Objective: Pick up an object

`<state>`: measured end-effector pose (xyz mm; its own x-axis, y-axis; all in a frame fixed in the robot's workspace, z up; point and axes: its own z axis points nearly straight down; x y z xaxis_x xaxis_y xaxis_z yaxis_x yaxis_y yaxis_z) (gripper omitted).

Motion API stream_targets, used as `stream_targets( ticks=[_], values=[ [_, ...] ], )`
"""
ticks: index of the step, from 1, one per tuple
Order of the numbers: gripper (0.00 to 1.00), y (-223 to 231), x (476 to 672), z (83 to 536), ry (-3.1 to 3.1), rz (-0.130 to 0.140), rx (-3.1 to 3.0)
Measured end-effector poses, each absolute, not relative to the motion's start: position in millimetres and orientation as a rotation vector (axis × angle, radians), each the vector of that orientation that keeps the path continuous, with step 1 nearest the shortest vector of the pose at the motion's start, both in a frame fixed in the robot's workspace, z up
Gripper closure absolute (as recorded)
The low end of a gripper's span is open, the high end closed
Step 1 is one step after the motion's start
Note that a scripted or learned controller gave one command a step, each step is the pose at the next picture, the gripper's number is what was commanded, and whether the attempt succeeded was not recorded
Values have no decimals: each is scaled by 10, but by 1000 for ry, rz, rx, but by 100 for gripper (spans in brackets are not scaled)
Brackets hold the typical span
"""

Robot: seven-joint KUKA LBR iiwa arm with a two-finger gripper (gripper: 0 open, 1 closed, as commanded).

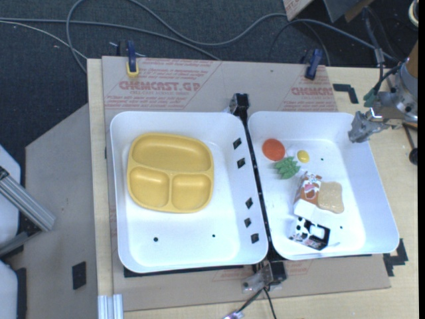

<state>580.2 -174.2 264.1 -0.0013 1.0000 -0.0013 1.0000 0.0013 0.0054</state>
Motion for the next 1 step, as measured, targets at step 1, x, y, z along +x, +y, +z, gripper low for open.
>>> stream_targets(
  ticks=[1],
  values=[
    [100, -1280, 5778, 2668, 2229, 2, 2217]
  ],
)
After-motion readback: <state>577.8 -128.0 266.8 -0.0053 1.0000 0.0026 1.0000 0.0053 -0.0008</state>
